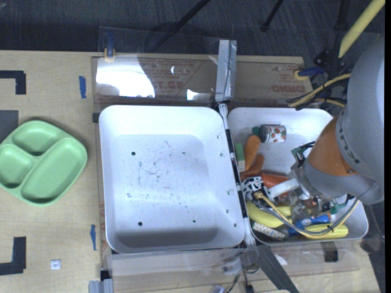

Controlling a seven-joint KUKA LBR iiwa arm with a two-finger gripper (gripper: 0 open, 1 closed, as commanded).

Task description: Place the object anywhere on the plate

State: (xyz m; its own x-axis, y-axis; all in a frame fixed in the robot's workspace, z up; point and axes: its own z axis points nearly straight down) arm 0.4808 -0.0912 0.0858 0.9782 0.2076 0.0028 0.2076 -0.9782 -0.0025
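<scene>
A light green divided plate (pixel 38 162) lies on the wooden bench at the far left, outside the bins. The right bin (pixel 317 116) holds a heap of small objects: a small can (pixel 272 133) near the back, an orange carrot-like piece (pixel 253 152), a red piece (pixel 273 179) and a yellow banana (pixel 269 215) at the front. The grey arm with its orange band (pixel 327 157) reaches down into this bin. My gripper (pixel 301 204) is low among the clutter at the bin's front right, partly hidden by cables and objects.
The left bin (pixel 165 118) is white with scuff marks and lies between the plate and the right bin. A clear upright panel (pixel 159 72) stands behind it. Black tape marks (pixel 13 81) sit on the bench near the plate.
</scene>
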